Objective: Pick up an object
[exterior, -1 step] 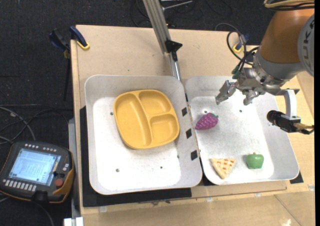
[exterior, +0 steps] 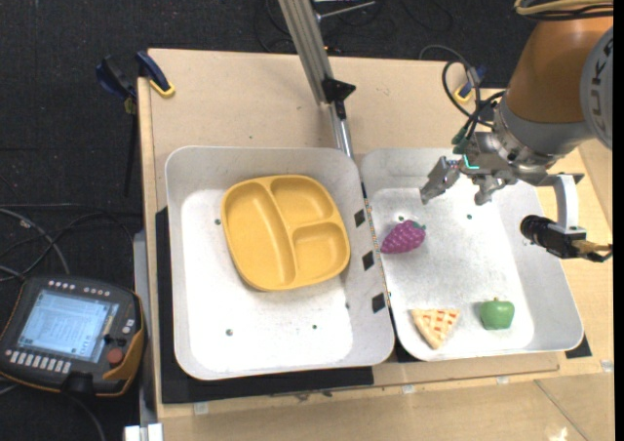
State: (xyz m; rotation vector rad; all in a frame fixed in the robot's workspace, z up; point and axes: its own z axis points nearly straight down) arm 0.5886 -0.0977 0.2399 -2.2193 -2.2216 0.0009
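The tool (exterior: 456, 181) hangs with its fingers spread and nothing between them over the right bin (exterior: 556, 327), where the purple grapes (exterior: 403, 237) near the bin's left edge look light, stiff and bumpy, best pinched across the middle.

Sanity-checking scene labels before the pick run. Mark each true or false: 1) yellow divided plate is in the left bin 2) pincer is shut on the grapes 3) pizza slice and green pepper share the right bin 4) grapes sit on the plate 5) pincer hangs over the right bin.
1) True: the yellow divided plate lies in the left bin.
2) False: the open pincer holds nothing; the purple toy grapes lie apart from it.
3) True: the toy pizza slice and green toy pepper are in the right bin.
4) False: they are on the right bin's floor.
5) True.
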